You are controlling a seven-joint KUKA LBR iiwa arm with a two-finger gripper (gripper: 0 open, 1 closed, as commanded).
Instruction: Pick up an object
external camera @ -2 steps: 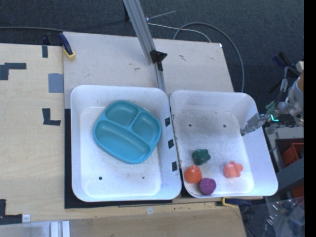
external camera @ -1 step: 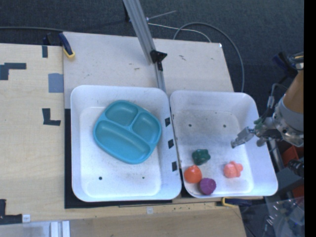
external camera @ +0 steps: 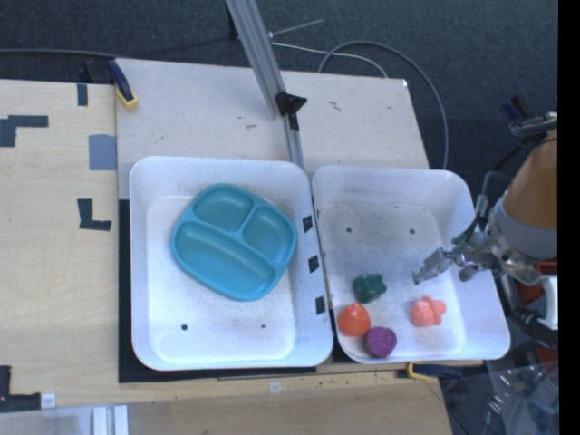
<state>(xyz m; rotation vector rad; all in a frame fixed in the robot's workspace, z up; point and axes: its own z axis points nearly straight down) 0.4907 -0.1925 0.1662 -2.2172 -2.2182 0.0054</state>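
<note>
The right bin (external camera: 390, 188) holds a dark green lump (external camera: 368, 287), an orange-red ball (external camera: 353, 319), a purple ball (external camera: 381, 341) and a salmon-pink piece (external camera: 427, 312), all near its front. My gripper (external camera: 444, 270) hangs over the bin's right side, just above and behind the salmon-pink piece. It is open, with nothing between its fingers. The green lump lies to its left.
A teal divided plate (external camera: 235, 240) lies in the left bin (external camera: 154, 333). A grey metal pole (external camera: 263, 53) slants down to the ridge between the bins. Cables run across the dark floor behind the bench.
</note>
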